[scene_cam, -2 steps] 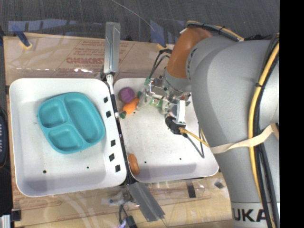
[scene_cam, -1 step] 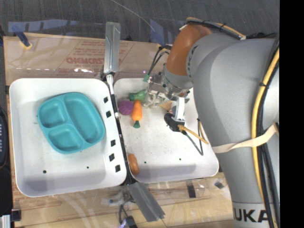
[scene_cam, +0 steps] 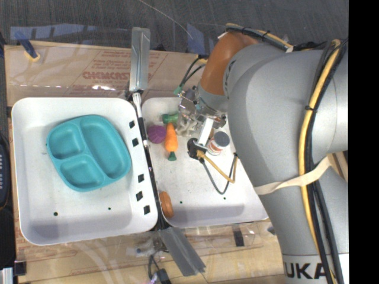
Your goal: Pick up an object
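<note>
Cannot tell how the jaws stand: gripper seen as a tangle of metal and cables low over the far part of the right bin, nothing visibly caught in it. Just left of the gripper, an orange carrot with a green end pointing near, lying on the bin floor. Touching the carrot's left side, a purple round object. Beside the carrot's far end, a small green piece, close against the gripper. Right of the gripper, a small white-and-red round thing, partly under the wrist. In the near-left corner of the same bin, an orange-brown lump against the wall. In the left bin, well apart from the gripper, a turquoise divided plate with three compartments, lying flat. Above all, the grey arm with its orange band, reaching in from the right.
</note>
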